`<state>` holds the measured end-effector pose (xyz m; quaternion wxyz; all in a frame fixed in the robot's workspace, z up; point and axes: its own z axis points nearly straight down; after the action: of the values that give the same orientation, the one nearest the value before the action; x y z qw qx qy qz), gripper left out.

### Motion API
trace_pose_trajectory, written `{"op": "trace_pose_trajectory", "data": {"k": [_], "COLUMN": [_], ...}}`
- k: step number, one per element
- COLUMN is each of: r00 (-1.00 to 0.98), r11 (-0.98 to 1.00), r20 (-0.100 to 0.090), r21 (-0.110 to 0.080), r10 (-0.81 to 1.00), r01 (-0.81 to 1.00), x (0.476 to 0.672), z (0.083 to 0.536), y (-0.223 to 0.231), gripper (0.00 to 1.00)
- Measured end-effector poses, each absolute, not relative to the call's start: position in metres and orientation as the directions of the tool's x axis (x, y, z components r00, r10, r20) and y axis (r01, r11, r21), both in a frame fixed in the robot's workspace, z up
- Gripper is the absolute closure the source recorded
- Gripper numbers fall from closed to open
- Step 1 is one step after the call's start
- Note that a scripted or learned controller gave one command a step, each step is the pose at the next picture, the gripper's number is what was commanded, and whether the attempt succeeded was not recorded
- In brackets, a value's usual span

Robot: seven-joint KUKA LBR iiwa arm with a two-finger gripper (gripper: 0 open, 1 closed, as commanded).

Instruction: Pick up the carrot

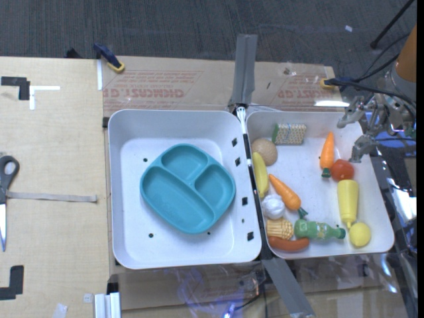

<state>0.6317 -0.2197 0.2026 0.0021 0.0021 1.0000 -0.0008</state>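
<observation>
Gripper (361,128) hangs with fingers apart, holding nothing; carrot (285,191) looks light, stiff, slippery plastic, best pinched across its thick middle.

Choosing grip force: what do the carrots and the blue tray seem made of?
Two orange tapered carrots: probably moulded toy plastic, smooth, uniformly coloured, slightly glossy. Blue three-compartment tray: likely rigid plastic, with an even colour and rounded moulded ridges.

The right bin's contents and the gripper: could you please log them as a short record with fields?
right bin: toy foods
carrots: one mid-bin, tilted; one near the far right, upright in view
tomato: touching the second carrot's lower end
green bottle: lying near the front wall
left bin: blue divided plate
gripper: over the right bin's far right corner, holding nothing visible
</observation>
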Motion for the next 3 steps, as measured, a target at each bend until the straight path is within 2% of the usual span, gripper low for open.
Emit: {"op": "trace_pose_trajectory", "data": {"k": [1, 2, 3], "r00": [-0.998, -0.999, -1.0], "r11": [0.999, 0.999, 1.0], "r20": [-0.013, -0.018, -0.007], "r21": [-0.003, -0.003, 0.0], "r10": [0.054, 0.05, -0.005], "r01": [0.054, 0.05, -0.005], "x": [0.649, 0.651, 0.653], "z": [0.099, 0.11, 0.168], "y": [-0.222, -0.22, -0.133], "gripper": [0.0, 1.0, 1.0]}}
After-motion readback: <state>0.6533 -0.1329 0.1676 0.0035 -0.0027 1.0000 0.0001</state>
